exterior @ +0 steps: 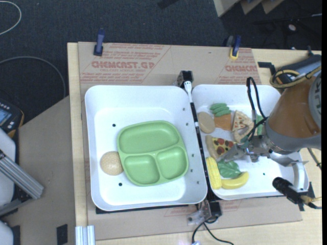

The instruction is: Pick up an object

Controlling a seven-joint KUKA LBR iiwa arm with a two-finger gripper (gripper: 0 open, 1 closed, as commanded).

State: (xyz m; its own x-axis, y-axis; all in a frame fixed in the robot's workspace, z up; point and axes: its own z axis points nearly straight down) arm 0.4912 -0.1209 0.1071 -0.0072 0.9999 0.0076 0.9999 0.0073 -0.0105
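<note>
The pizza slice (pixel 220 146) lies in the right bin (pixel 265 188) among toy food, unlifted. My gripper (pixel 239 152) sits low just beside it; whether it is spread or pinching, I cannot tell. The pickup remains undone.

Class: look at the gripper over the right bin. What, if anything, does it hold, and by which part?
It cannot be told. The gripper sits low among the toy food in the right bin, but no item clearly shows between its fingers.

Green divided tray (pixel 151 152); tan cookie (pixel 111 163); yellow corn (pixel 213 172); yellow banana (pixel 235 180); white bins (pixel 97 116).
</note>
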